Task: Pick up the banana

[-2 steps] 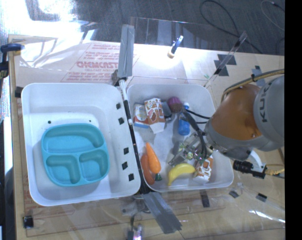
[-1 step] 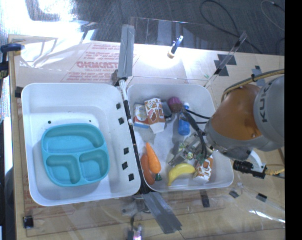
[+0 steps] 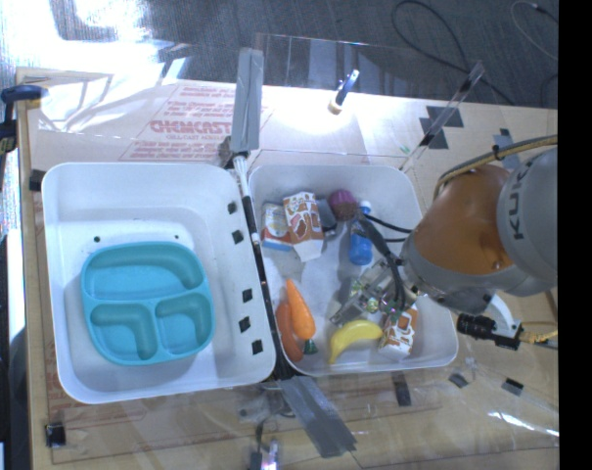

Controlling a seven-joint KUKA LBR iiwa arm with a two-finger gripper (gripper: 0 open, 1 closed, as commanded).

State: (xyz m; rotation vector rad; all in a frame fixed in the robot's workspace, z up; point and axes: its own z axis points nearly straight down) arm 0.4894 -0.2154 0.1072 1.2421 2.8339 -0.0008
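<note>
**Banana not yet lifted from the right bin**

The banana (image 3: 355,338) was seen lying flat on the floor of the right bin (image 3: 405,188), close to the near wall, at about six o'clock in that bin. It had not been raised, so the pick was judged to be barely begun: approach under way, grasp and lift both left to do.

The gripper (image 3: 366,294) was seen low in the bin at roughly twelve o'clock from the banana, just beside it but apart. Whether the fingers were open or closed could not be told amid the clutter and cables; nothing was visibly held.

An orange carrot (image 3: 296,319) lay at nine o'clock from the banana, a small printed carton (image 3: 400,329) at three o'clock. In the left bin (image 3: 66,189), a blue divided tray (image 3: 146,302) rested.
</note>
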